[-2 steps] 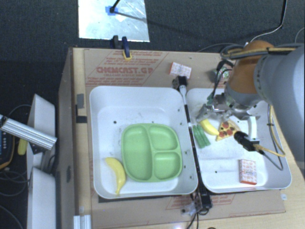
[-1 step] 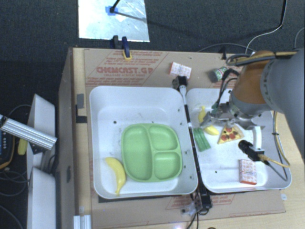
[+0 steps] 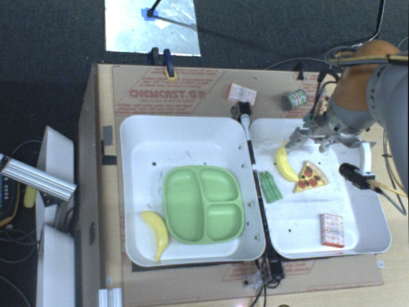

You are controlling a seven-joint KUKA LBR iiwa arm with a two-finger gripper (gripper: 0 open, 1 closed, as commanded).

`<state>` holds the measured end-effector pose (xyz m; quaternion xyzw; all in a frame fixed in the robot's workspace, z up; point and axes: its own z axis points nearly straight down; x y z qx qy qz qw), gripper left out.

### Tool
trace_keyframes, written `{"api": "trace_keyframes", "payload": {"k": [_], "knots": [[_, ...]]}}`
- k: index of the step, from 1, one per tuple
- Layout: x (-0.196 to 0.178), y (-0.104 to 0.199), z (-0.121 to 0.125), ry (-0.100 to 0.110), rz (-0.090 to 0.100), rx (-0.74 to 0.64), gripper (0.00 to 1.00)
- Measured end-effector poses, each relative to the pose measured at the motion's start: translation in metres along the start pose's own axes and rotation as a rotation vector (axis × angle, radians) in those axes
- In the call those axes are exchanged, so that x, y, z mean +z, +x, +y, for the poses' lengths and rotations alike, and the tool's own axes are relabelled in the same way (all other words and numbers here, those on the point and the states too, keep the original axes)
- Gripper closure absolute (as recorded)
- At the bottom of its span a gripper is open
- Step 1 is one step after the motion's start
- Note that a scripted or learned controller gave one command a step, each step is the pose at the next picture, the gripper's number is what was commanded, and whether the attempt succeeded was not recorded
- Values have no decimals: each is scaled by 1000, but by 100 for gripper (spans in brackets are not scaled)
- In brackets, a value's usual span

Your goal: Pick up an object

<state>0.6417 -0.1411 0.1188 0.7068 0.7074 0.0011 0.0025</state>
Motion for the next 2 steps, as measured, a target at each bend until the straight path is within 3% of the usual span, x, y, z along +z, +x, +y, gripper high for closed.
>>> {"api": "trace_keyframes", "payload": {"k": [1,2], "knots": [[35,57,-12,4,3,-4,0],[23,56,-11,1,2,-5,100]]}}
